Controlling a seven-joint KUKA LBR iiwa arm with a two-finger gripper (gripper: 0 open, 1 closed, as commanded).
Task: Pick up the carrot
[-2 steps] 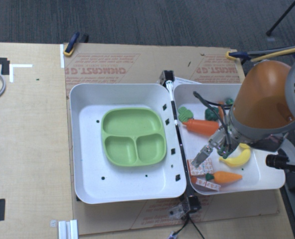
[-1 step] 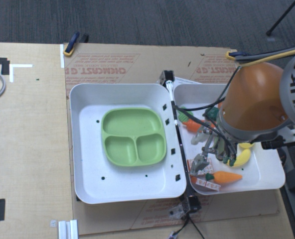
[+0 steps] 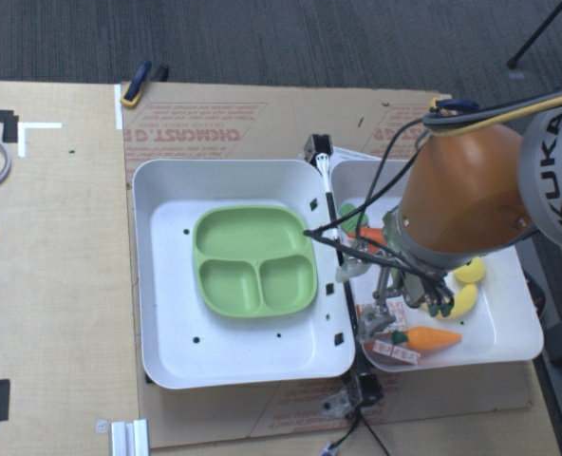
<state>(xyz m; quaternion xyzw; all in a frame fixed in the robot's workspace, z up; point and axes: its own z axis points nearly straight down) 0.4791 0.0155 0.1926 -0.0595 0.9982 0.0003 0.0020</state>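
Looming closest to the lens, the orange band [image 3: 466, 193] of the arm hides much of the right bin, and that hiding is the first source of trouble. Taken from the left, a green divided plate [image 3: 255, 260] is seen lying flat in the left bin [image 3: 158, 283], well apart from the work and unlikely to be disturbed. Between the bins a black cable [image 3: 330, 218] is strung along the shared wall; it could be snagged if the wrist is swung that way. In the right bin [image 3: 509, 335] the gripper [image 3: 392, 313] is lowered near the front-left corner, beside a small labelled packet [image 3: 392, 350]. Whether its grasp is open or closed cannot be told, and nothing is seen held. The carrot [image 3: 433, 338] lies on its side just right of the gripper, its green end toward it, apparently untouched. Because the tool sits beside rather than over the carrot, a closing could be made on air or on the packet instead. Yellow fruit [image 3: 465, 288] lies just behind and could be nudged or taken by mistake.
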